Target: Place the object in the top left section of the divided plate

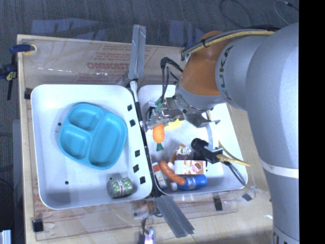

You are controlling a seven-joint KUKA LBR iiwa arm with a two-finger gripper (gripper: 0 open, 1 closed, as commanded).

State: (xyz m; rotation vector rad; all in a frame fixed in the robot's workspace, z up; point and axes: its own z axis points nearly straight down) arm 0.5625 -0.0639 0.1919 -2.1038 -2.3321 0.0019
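Dark carpet surrounds the tabletop (76,55), which carries two white bins. One blue divided plate (93,134) lies in the left bin (45,182), with one green can (120,187) near it. Over the right bin (233,179), the jaws (161,117) hang with an orange carrot (159,134) just below them; whether they grasp it, I cannot tell. Printed red lettering on the tabletop is unreadable. Nearby lie one sausage (171,173), one blue bottle (193,182) and a small carton (189,165).

Even overhead lighting; white bins (45,151) bright, near glare. Soft shadows. Image slightly soft, low resolution throughout.
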